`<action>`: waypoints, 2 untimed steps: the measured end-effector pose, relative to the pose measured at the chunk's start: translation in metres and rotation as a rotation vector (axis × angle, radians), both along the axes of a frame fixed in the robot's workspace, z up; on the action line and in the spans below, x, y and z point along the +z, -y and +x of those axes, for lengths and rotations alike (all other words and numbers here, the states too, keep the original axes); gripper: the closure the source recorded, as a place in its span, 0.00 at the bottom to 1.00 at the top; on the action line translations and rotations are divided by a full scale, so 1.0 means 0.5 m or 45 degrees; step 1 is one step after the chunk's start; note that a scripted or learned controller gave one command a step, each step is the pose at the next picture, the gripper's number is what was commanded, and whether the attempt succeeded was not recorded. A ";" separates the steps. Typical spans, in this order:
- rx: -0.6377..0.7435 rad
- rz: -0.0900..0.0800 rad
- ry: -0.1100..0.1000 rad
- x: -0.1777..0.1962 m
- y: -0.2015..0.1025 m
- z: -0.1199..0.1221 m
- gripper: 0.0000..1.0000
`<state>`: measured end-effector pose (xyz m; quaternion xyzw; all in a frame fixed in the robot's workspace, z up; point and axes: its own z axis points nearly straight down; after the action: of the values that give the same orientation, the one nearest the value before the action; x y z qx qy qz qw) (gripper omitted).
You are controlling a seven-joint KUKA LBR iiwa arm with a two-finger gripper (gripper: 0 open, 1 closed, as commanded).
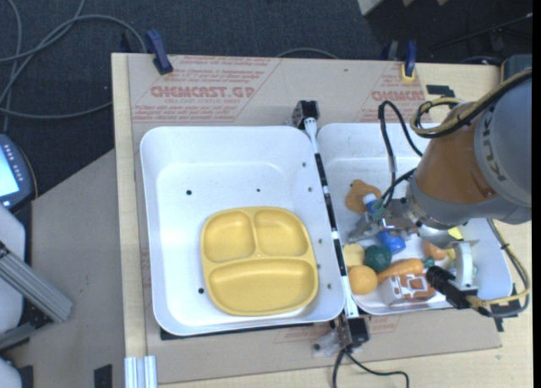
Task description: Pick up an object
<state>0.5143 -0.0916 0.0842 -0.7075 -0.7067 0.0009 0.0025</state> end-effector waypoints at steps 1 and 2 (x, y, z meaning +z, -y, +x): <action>0.005 -0.006 0.014 0.001 0.005 0.126 0.00; 0.003 -0.006 0.012 0.001 0.053 0.185 0.00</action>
<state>0.6070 -0.1182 0.0848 -0.7067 -0.7075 -0.0007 -0.0023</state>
